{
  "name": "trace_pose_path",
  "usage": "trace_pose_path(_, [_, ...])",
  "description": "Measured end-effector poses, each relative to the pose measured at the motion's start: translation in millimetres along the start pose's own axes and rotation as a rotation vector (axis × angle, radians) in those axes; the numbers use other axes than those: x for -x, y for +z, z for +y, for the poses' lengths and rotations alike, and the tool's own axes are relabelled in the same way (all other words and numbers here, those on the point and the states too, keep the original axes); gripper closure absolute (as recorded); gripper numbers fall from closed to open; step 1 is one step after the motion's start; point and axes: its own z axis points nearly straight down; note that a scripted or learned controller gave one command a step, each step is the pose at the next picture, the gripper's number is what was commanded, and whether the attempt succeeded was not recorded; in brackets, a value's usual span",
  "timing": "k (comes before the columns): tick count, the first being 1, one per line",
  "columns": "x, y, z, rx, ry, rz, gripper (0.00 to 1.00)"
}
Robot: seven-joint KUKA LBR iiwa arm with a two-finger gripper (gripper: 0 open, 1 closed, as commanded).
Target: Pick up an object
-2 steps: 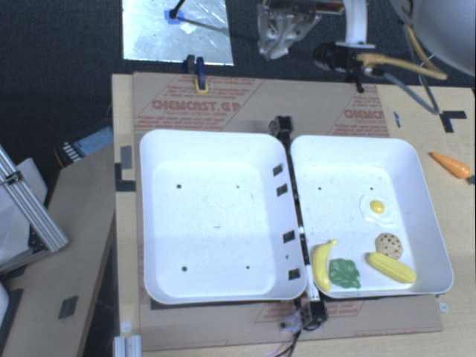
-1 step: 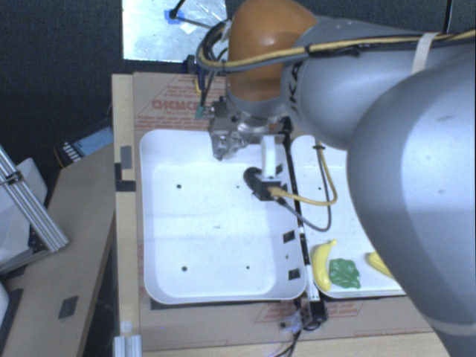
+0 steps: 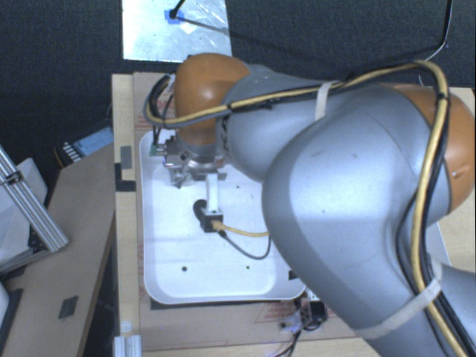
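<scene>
Far left: aluminium rail lying at a slant, partly cut off by the frame edge. Just right of it is a tan board with a small dark patch near its near end. Farther back, a blue-and-white card with black stripes sits at the board's far corner, close to the bench edge.

Far side, left of centre: a crinkled silver foil sheet lies on dark cloth. A bit of blue tape is on it, and a thin black rod runs up and to the right from the tape.

Centre-left: white bin, shallow with rounded corners. Its near and left floor is in plain sight, with a few small dots on it. The gripper hangs over the far part of this bin, pointing down, close to the floor or on it. Jaw state: can't tell, the wrist body blocks the view from above. Nothing is seen held.

Object to pick: can't tell where it is. The arm covers the bin's right side and almost everything to the right of it.

The orange band sits right above the wrist. From there the grey arm fills the centre and right, with a yellow-and-black cable strapped along it.

Near edge, below the bin's right corner: loose wires and a small black connector on the bench.
</scene>
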Motion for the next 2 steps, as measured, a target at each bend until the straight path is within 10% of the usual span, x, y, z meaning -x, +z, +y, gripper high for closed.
trace_pose_path(2, [1,-312,25,0.028,0.001,0.007,1.00])
